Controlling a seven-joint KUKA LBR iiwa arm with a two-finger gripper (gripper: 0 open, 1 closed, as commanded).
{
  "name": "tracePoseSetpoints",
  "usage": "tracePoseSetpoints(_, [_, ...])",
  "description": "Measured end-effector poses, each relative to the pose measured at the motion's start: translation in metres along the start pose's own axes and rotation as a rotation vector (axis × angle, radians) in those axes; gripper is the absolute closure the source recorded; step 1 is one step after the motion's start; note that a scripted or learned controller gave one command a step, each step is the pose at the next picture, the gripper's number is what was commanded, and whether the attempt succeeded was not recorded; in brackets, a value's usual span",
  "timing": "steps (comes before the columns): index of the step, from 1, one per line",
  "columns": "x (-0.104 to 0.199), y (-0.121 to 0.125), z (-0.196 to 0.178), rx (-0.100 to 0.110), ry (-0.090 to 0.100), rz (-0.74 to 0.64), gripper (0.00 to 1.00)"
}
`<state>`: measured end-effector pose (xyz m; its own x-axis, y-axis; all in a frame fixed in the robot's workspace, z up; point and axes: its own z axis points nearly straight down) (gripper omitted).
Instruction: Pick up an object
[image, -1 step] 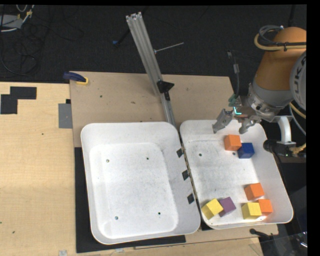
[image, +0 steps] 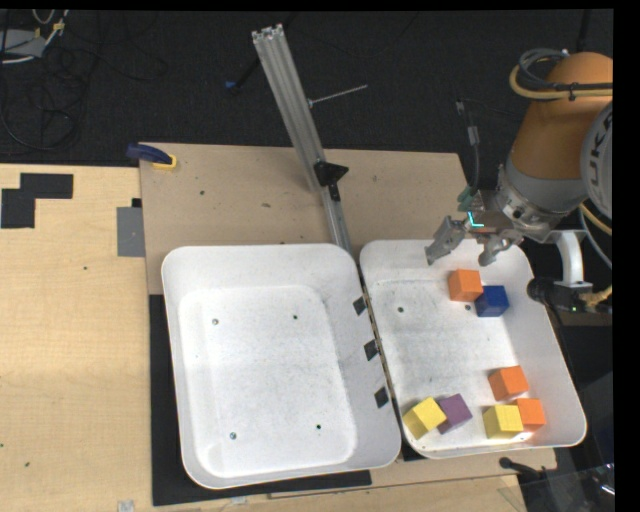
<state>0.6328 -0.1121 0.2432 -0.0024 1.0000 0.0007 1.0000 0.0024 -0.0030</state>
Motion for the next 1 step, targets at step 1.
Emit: tracePoseSetpoints(1, [-0.0036,0.0073,0.0501,0.005,0.0,0.001,0.0])
